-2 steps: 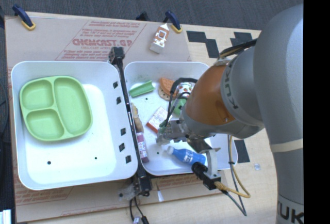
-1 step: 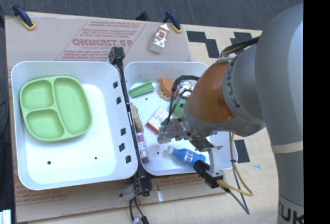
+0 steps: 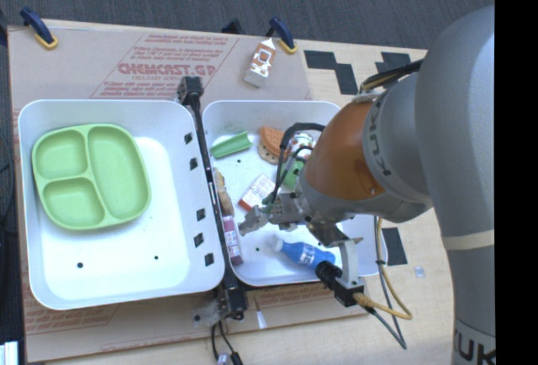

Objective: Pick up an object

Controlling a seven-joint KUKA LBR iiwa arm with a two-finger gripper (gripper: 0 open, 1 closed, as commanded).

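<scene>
Only "CHEMCAST" on cardboard [image 3: 168,69] legible, prob.

- My gripper [image 3: 252,223] hangs low in the right bin [image 3: 220,115], near a blue bottle [image 3: 304,254].
- A green divided plate [image 3: 87,176] lies in the left bin [image 3: 109,283].

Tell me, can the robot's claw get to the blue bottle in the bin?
Probably yes. The blue bottle lies uncovered on the right bin floor, just beside the claw, with nothing lying on top of it.
</scene>
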